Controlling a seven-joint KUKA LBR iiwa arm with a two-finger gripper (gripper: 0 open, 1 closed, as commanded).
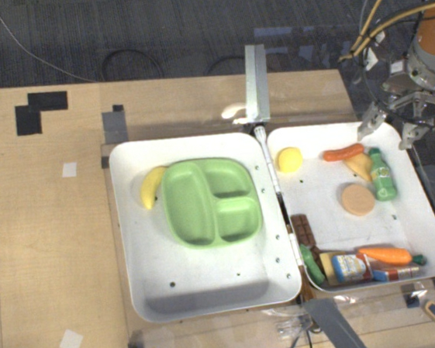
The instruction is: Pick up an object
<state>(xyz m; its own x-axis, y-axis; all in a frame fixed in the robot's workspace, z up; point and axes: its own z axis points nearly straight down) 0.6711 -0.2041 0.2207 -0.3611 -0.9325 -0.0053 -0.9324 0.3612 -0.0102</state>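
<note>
Objects for picking crowd the right bin (pixel 434 223): along its near wall lie a carrot (pixel 386 254) atop a bottle (pixel 345 266), with a chocolate bar (pixel 303 230) at the near left. Mid-bin sit a tan disc (pixel 357 199) and a green bottle (pixel 381 175); farther back, a red sausage (pixel 342 153) and a lemon (pixel 289 159). The left bin (pixel 149 294) holds a green divided tray (pixel 209 200) and a banana (pixel 151 187). Above the far right corner, the gripper (pixel 390 125) hovers spread open, holding nothing. Descending here risks striking the bin rim, or nudging the clustered sausage and bottle apart.
</note>
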